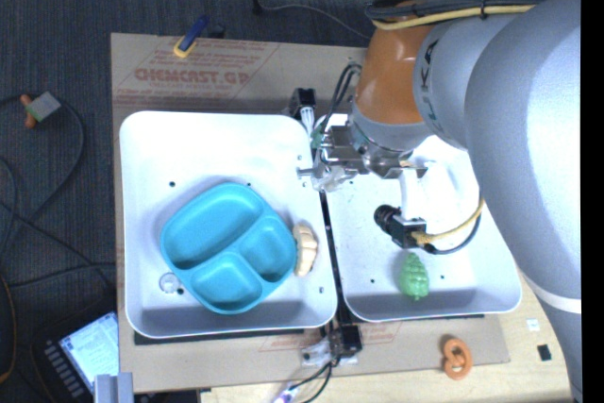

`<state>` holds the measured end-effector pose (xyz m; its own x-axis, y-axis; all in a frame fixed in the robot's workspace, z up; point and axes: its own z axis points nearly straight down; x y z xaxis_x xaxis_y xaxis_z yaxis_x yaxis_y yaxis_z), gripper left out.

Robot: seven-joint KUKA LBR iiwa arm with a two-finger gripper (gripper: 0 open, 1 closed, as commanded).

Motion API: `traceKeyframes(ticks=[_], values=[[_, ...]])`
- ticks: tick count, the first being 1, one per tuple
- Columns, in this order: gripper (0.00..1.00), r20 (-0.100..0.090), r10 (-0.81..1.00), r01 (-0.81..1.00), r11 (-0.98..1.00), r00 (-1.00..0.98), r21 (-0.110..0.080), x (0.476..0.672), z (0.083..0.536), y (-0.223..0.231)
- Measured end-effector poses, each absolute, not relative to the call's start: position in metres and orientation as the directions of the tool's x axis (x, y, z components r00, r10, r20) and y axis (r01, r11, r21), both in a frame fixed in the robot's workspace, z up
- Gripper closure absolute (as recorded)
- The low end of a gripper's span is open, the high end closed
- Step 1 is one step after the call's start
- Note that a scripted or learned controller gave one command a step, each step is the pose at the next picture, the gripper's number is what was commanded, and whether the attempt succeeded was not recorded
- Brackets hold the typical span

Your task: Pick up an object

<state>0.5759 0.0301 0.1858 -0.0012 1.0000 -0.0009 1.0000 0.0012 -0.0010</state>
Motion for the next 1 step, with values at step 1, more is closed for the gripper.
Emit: traceKeyframes(ticks=[1], values=[[1.0, -0.001, 1.0, 1.0, 0.0, 0.0, -0.002, 0.5089, 0.2116, 0.0356]])
